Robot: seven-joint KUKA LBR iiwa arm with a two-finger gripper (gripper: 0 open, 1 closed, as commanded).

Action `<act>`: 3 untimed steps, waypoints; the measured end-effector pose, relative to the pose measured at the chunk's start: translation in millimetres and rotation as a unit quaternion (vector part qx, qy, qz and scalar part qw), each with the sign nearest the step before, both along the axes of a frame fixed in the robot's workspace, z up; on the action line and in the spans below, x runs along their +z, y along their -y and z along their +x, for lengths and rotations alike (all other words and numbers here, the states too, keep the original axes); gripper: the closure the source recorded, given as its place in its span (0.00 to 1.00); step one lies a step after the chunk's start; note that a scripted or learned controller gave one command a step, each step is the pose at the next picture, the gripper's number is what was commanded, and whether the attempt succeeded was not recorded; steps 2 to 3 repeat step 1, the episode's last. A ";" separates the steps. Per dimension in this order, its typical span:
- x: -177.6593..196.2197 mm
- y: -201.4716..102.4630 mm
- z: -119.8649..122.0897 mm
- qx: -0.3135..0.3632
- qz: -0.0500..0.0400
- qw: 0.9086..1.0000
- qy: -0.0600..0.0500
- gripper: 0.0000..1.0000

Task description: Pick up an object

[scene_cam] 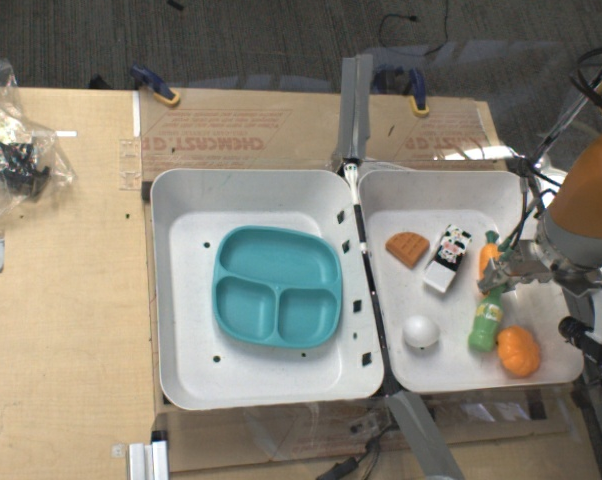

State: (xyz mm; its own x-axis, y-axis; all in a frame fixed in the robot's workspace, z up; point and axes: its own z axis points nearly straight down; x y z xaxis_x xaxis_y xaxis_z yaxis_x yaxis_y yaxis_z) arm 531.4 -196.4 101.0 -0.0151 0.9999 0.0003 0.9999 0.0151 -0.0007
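The gripper [499, 273] hangs low over the right bin [461, 183], near its right wall, directly above the neck of a green bottle [484, 326] that lies with its base toward the bin's front edge. Whether anything is caught there cannot be told from this slanted view, and the state of the fingers cannot be told either.

The bottle looks like the likeliest target. It is probably a light, hollow plastic toy: stiff, smooth and rounded, so it may roll or slip out sideways. A hold across its body, square to its long axis, seems safer than one at the narrow neck.

An orange pumpkin-like toy [519, 351] sits just beside the bottle's base near the front right corner and could crowd a grasp. A small orange carrot-like piece [489, 253] lies just behind the gripper. A white ball [420, 331], a milk carton [448, 258] and a brown cracker [408, 249] lie toward the bin's left side. The left bin [181, 298] holds a teal divided plate [278, 286].
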 end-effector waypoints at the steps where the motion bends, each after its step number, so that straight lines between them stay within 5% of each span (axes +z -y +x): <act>1: 79.0 -92.4 42.2 0.072 0.000 0.997 0.000 1.00; 3: 79.0 -92.4 42.2 0.072 0.000 0.997 0.000 1.00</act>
